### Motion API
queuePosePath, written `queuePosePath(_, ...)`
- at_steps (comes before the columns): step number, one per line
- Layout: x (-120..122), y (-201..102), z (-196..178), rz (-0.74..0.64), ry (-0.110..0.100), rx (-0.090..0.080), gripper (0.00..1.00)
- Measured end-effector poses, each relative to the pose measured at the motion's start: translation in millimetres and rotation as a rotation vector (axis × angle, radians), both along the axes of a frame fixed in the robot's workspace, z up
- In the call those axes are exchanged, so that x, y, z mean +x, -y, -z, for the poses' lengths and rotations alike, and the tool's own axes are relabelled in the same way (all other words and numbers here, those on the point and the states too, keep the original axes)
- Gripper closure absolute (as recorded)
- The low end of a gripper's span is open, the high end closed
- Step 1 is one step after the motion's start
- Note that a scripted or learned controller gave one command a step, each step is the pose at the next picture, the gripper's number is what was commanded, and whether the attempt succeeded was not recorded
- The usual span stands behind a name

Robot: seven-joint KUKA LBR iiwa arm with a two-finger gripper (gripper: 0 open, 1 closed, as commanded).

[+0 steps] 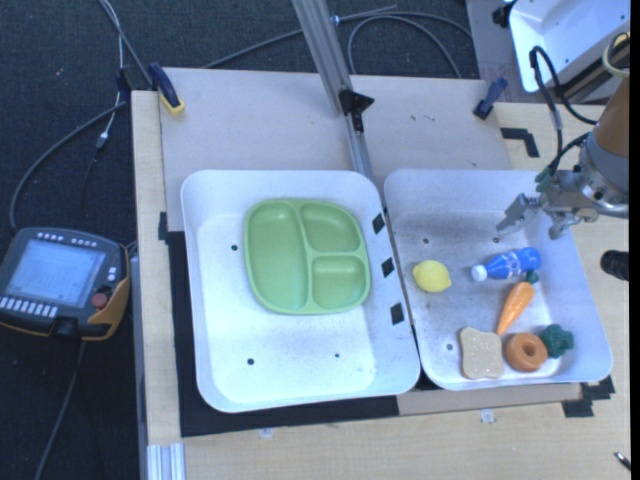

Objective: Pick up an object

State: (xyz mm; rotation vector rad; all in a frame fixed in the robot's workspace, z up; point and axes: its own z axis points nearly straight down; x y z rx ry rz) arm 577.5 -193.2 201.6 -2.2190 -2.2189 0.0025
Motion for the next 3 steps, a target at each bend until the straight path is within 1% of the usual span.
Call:
queuePosePath(1,3.2,-10.2,50.3,-0.001,-0.001,0.001,0.00)
queuePosePath(2,9.8,-5.9,87.7,-0.003,0.030,-0.010,0.00)
queuePosePath(3,8.0,-6.0,80.9,-0.002,0.023,-0.008,1.00)
